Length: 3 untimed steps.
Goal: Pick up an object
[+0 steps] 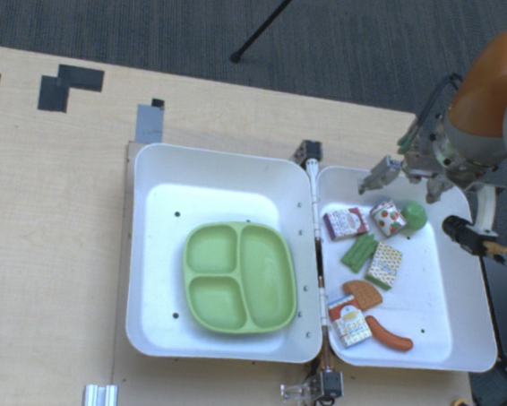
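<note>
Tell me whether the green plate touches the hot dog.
Apart. The camera view shows the plate in the left bin and the hot dog in the right bin, the bin walls between them.

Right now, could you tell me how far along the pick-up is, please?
Nothing looks picked yet: the sausage, green ball and small packets all lie in the right bin. The gripper hangs over that bin's far edge, with nothing visibly held. Descent, grasp and lift remain. The green tray sits in the left bin.
</note>
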Available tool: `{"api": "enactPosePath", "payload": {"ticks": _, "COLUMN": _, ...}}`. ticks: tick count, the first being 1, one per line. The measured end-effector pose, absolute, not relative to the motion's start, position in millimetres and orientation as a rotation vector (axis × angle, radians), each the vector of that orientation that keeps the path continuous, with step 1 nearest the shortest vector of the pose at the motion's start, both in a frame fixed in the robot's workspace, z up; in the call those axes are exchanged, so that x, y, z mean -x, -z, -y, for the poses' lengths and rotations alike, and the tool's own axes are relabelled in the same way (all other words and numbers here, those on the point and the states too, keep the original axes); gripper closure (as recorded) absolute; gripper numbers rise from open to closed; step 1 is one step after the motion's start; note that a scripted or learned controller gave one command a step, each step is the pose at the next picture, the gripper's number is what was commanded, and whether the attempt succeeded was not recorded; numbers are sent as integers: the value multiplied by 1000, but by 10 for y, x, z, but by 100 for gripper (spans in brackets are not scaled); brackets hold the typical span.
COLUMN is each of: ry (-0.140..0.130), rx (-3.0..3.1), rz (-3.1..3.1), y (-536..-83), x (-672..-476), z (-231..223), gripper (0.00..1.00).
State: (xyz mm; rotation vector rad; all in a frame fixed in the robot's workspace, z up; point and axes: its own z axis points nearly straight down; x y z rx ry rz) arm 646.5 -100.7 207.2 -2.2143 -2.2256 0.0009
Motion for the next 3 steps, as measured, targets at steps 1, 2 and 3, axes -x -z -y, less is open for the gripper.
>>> {"api": "enactPosePath", "payload": {"ticks": 1, "ry": -3, "rx": 2218, "rz": 2221, "y": -880, "x": -5560, "z": 1732, "gripper": 0}}
{"api": "enactPosePath", "payload": {"ticks": 2, "ry": -1, "rx": 2214, "rz": 2224, "y": -959, "x": -5576, "z": 1715, "gripper": 100}}
{"api": "enactPosePath", "payload": {"ticks": 3, "ry": 1, "rx": 2214, "rz": 2227, "y": -1608, "x": -5458, "z": 1136, "gripper": 100}}
